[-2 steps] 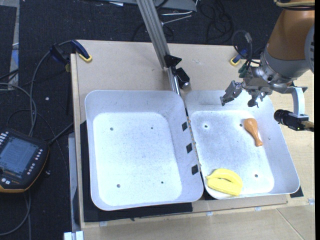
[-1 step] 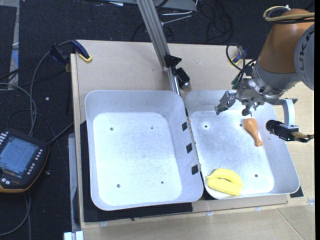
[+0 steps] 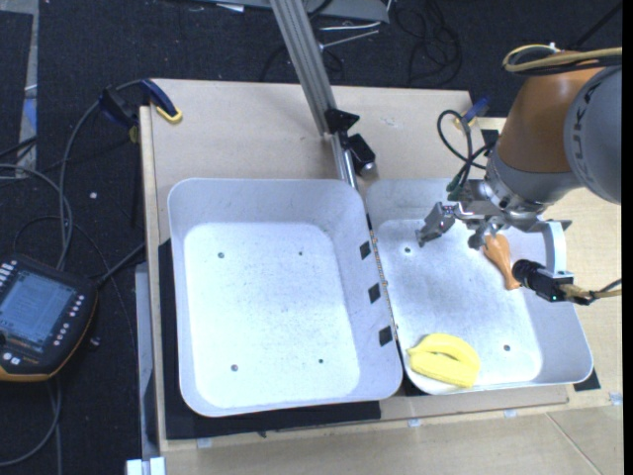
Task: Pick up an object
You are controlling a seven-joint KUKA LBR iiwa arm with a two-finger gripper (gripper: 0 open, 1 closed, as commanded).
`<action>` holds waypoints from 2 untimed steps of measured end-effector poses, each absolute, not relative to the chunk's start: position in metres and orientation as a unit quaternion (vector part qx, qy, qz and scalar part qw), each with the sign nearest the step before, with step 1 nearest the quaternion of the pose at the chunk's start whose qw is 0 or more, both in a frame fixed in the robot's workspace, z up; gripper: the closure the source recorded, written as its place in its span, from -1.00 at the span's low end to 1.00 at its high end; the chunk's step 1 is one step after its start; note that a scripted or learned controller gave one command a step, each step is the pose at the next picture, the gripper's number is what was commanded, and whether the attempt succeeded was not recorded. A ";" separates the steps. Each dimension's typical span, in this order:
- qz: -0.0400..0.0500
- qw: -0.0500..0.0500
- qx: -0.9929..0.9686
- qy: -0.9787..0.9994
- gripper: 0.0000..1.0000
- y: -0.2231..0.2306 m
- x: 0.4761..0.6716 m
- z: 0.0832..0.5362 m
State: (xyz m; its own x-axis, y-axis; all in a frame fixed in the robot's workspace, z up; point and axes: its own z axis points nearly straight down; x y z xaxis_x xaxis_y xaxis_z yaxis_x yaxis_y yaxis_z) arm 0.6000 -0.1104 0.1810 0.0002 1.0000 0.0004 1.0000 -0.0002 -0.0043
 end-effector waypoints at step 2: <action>0.000 0.000 -0.707 -0.707 1.00 -0.102 0.597 0.146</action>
State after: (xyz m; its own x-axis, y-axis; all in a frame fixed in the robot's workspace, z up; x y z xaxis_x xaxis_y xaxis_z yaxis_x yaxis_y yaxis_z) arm 0.5973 -0.1024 0.1464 0.0004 1.0000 -0.0001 1.0000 -0.0004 0.0006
